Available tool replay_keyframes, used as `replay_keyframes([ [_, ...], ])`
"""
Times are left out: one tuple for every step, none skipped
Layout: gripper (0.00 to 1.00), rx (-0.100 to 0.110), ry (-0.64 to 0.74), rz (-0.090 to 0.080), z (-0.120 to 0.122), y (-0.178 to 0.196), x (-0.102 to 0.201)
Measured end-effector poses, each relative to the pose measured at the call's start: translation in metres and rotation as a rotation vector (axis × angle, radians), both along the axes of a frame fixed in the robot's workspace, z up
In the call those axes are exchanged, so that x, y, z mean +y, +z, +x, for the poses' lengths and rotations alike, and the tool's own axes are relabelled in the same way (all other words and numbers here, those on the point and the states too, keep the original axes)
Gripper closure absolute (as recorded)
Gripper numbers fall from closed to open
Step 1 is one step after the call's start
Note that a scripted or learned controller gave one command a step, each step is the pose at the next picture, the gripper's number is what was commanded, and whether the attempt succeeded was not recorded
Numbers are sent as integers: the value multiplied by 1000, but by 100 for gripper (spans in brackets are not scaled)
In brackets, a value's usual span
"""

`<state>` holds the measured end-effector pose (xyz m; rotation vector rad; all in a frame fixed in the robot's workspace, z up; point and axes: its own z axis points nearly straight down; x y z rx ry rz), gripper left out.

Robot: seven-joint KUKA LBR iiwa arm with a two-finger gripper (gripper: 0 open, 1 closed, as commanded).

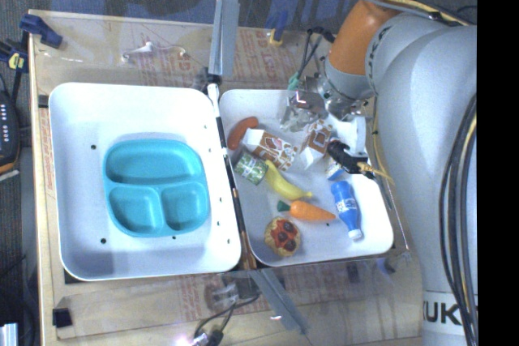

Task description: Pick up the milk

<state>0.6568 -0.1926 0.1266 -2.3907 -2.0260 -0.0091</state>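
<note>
The end effector hangs low at the right bin's far end; its grip can't be judged. The milk carton, label unreadable, seemingly lies just beside it, by the banana.

bins: smooth white plastic, slightly glossy
tray: glossy turquoise plastic
bench: matt bare wood
arm: smooth grey casing, satin sheen

Grey KUKA arm with an orange band

The arm fills the right of the frame with smooth, rounded pale-grey casings; an orange band rings it toward the upper right. Thin black and yellowish cables run along its top and right side. Dark "KU" lettering shows at lower right.
</note>
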Motion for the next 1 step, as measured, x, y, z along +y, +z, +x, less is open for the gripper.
replay_keyframes([
  [100, 1, -147, -9, -24, 112, 15],
])
